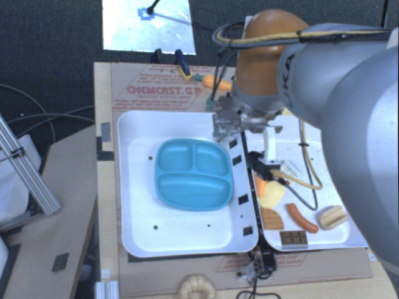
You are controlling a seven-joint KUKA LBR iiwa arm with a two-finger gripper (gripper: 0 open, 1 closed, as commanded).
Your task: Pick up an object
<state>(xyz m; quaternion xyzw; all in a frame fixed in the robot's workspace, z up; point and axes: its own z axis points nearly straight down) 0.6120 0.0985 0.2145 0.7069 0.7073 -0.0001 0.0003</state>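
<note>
Grey and bulky, the arm (336,73) fills the right of the frame and reaches to upper centre. Below it lie the left bin (134,185) and the right bin (288,154). A blue divided plate (193,174) sits in the middle of the left bin, its long axis running left to right.

The gripper (232,128) hangs over the rim the bins share, just beside the plate's upper right corner. Whether it is open or closed cannot be told, and nothing shows held in it.

The small pieces lie at lower right in the right bin: a bread roll (331,217), a yellow piece (272,195), and a sausage (302,218) whose long axis runs from upper left to lower right.

This looks like the approach step, with no object lifted yet. The next move likely calls for settling on one piece. The sausage would need the jaws set across its slant, while the plate offers only its thin rim.
</note>
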